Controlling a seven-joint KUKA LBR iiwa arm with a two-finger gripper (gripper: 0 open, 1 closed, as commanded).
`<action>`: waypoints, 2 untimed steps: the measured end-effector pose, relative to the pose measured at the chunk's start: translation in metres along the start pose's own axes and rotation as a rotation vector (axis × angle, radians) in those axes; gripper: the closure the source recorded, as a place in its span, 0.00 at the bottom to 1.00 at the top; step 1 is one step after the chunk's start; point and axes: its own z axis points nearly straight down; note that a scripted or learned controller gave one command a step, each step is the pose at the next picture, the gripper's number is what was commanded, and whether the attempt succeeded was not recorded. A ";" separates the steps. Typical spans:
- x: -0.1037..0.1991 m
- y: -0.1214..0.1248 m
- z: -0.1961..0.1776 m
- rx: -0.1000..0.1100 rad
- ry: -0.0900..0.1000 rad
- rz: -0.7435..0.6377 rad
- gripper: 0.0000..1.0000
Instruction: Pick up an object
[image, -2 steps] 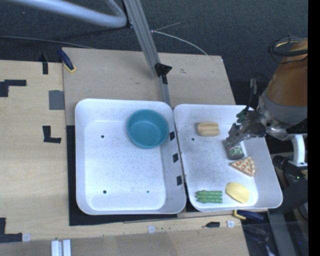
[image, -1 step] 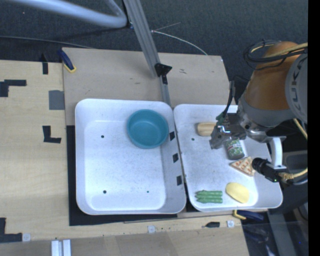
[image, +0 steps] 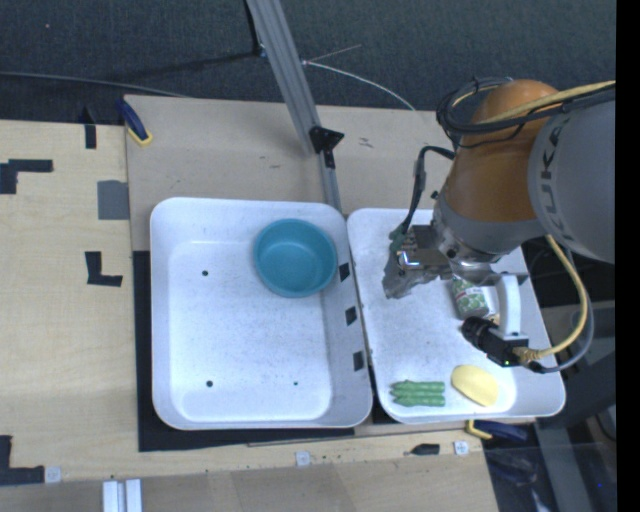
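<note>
A blue bowl (image: 294, 257) sits upright near the back right corner of the left bin (image: 190, 340). In the right bin (image: 425, 335) a green bean pod (image: 417, 393) and a yellow lemon-shaped piece (image: 474, 384) lie at the front. A small green-and-white object (image: 470, 297) lies under the arm's wrist, partly hidden. My gripper (image: 400, 277) hangs over the back left part of the right bin, pointing down. I see nothing between its fingers.
A slanted metal pole (image: 300, 100) runs from the top of the view down to the gap between the bins. Black cable loops around the orange wrist band (image: 490, 170). Wooden bench surface with black tape marks lies to the left.
</note>
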 end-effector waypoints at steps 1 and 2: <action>0.052 -0.001 -0.001 0.000 -0.001 0.000 1.00; 0.108 -0.003 0.003 0.001 -0.001 0.000 1.00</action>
